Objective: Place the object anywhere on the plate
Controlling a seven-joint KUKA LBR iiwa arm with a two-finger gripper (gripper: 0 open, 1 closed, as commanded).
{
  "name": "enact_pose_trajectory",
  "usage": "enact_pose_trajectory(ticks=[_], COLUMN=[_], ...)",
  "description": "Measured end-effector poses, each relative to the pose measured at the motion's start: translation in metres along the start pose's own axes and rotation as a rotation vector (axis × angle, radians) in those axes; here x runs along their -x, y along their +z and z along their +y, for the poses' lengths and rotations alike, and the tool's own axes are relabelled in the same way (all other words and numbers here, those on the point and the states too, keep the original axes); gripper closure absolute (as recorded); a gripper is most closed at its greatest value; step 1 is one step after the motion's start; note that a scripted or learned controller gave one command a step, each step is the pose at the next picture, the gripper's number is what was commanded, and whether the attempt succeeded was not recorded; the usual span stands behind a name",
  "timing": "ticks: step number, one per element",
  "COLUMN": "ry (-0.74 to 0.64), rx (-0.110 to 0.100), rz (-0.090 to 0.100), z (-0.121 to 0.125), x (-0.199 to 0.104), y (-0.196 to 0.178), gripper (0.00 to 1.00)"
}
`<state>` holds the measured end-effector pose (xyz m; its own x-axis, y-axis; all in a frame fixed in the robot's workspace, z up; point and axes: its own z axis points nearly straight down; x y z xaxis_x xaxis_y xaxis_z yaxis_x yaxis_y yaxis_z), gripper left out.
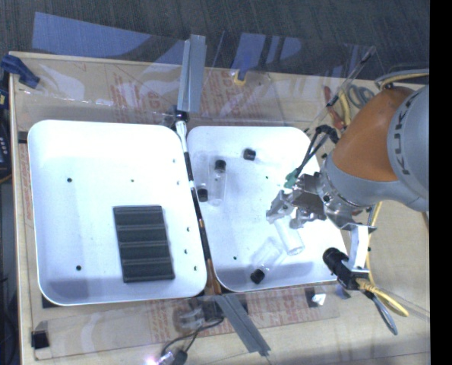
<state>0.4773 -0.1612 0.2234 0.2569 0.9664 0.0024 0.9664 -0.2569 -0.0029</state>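
Observation:
The plate [142, 243] is a dark ribbed rectangle lying in the front middle of the left bin [51, 139]. Several clear vials with black caps lie in the right bin [244, 139]: one [219, 179] near its left wall, a small one [203, 195] beside it, and one [263, 263] at the front with its cap toward the rim. A black cap [248, 154] sits at the back. My gripper [287, 213] hangs over the right half of the right bin, just above another clear vial [291, 239]. Nothing shows clearly in its grasp.
A metal divider bar [189, 74] runs back from between the bins. The grey arm with its orange band [366, 147] fills the space right of the right bin. Cables and a yellow-handled tool [381, 299] lie at the bench's right front.

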Motion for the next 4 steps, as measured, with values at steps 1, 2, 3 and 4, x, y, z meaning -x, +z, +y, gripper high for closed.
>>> enact_pose_trajectory(ticks=[1,2,3,4], ry=[-0.074,-0.427,0.096,0.343], rx=[-0.002,-0.004,-0.001,-0.001], rz=[-0.001,-0.002,-0.003,-0.001], z=[0.035,-0.036,-0.061,-0.044], x=[-0.084,-0.138,-0.224,-0.273], y=[0.023,0.033,-0.011,0.132], gripper=[1.0,1.0,1.0,1.0])
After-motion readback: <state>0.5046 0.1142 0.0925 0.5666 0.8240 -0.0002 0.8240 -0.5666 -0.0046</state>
